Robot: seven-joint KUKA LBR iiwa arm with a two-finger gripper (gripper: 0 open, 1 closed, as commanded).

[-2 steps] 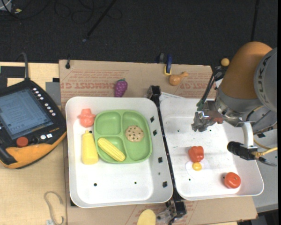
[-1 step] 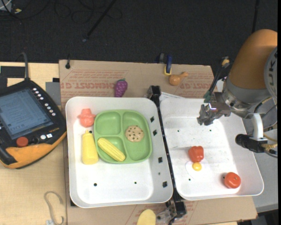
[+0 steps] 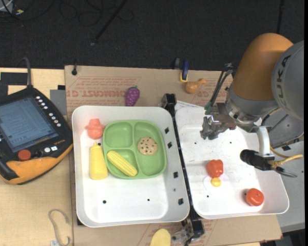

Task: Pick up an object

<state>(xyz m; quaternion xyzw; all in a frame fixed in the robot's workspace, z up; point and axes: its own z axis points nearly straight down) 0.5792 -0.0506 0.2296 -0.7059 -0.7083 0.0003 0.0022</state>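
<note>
Gripper [image 3: 211, 128] is seen over right bin [image 3: 277, 209]; jaw state cannot be told. Red pepper [image 3: 214, 167] and tomato [image 3: 254, 197] lie below jaws. Green tray [image 3: 113, 135] with cookie [image 3: 147, 146] and corn [image 3: 121, 163] sits leftward, in left bin [image 3: 123, 209].

Green plate [image 3: 161, 160], yellow corn [image 3: 122, 163], red pepper [image 3: 214, 167], white bins [image 3: 123, 209].

tablet [image 3: 20, 122]: far to the left of the gripper [image 3: 211, 129]
purple grapes [image 3: 132, 95]: up and left of it, on cardboard [image 3: 108, 81]
orange toy [image 3: 194, 85]: near, above it
yellow toy [image 3: 160, 237]: far below it
</note>
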